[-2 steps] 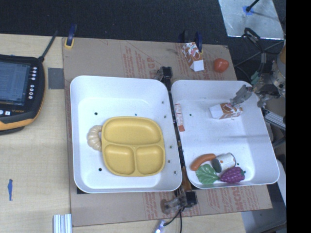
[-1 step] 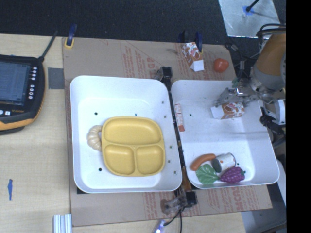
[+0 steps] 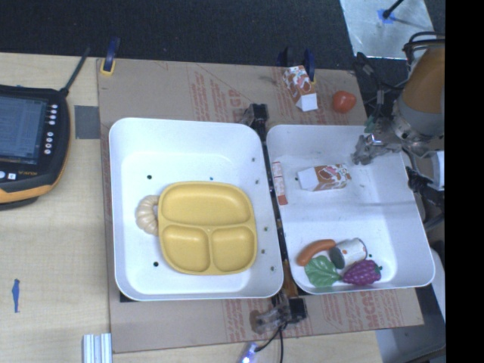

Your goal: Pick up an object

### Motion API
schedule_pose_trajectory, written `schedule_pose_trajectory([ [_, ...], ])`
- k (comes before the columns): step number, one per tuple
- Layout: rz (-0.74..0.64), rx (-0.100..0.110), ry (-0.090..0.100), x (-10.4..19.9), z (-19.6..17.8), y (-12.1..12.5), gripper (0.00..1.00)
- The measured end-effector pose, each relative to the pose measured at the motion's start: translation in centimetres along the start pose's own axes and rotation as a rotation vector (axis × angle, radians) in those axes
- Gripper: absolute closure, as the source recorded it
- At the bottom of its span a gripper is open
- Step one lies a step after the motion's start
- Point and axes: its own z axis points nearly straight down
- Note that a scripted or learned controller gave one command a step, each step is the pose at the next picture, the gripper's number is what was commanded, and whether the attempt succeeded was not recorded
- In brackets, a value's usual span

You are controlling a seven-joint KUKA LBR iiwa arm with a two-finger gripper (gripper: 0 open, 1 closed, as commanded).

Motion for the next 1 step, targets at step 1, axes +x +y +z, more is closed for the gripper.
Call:
schedule_pose_trajectory([
  [1, 0.005, 0.013, 0.001, 0.02, 2.92, -3.89, 1.0],
])
